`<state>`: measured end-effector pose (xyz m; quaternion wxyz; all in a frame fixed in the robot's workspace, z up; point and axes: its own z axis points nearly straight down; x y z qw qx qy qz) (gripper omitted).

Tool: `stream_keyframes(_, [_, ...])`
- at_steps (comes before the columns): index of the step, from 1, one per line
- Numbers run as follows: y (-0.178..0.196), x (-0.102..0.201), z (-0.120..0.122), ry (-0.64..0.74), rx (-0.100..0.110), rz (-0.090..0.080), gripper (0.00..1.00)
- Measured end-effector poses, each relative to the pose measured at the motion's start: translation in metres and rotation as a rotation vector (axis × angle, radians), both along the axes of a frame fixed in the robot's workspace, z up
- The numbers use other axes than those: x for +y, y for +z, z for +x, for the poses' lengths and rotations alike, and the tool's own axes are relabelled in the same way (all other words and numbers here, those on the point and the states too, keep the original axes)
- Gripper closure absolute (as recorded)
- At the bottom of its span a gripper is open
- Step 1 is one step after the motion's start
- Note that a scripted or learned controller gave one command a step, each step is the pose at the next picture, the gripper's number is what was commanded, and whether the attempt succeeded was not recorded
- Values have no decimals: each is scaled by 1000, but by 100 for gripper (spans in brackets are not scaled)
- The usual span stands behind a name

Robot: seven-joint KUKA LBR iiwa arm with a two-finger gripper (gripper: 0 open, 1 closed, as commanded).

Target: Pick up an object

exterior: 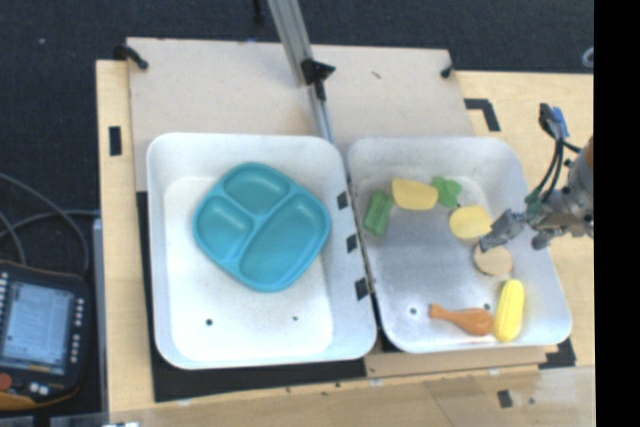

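My hand (520, 228) hangs over the right edge of the right bin (440, 155), just above the tan round piece (492, 262) and beside the yellow lump (469, 221); whether it is spread or pressed together I cannot tell from this slant. Nothing sits in it that I can see. These look like small toy foods, so I judge them light, stiff and a bit slick, likely to squirt out of a poor pinch. The tan round piece lies flat and low, hard to get under; the yellow lump is rounder and taller, so I would take it across its narrow middle. The corn cob (509, 308) and the orange drumstick (463, 318) lie near the bin's front edge, touching.
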<state>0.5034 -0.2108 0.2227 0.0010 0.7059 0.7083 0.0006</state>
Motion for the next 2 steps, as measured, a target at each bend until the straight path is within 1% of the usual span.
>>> stream_keyframes(1, [0, 0, 0, -1, 0, 0, 0])
stream_keyframes(2, [-44, 4, 4, -2, 5, 0, 0])
